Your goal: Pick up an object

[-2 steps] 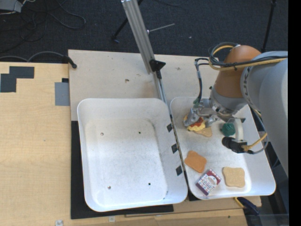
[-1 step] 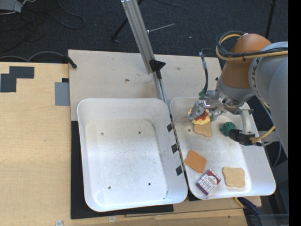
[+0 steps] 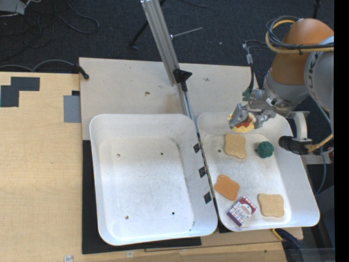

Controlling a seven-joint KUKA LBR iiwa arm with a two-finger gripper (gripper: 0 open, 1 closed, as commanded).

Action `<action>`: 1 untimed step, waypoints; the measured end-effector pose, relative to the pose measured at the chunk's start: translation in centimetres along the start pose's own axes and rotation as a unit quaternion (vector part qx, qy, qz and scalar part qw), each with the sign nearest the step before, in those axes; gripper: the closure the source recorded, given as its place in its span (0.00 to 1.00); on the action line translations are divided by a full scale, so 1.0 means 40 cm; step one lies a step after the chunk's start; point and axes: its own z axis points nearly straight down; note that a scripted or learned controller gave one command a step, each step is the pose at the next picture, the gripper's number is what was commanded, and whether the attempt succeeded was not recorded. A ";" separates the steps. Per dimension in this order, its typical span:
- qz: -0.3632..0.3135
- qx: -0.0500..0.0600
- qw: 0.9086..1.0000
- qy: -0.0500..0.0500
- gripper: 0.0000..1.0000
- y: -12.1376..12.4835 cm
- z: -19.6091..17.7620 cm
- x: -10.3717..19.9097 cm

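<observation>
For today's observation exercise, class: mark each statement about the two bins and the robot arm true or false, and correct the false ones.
1. The green ball lies in the left bin. False: it lies in the right bin.
2. The claw is above the right bin's far end. True.
3. Two tan toast-like pieces lie in the right bin. True.
4. The red-and-white packet lies at the far end of the right bin. False: it lies near the front edge.
5. The orange piece lies on the wooden bench. False: it lies in the right bin, near the divider.
</observation>
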 end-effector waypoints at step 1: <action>0.000 0.001 1.000 0.000 1.00 0.008 -0.107 -0.003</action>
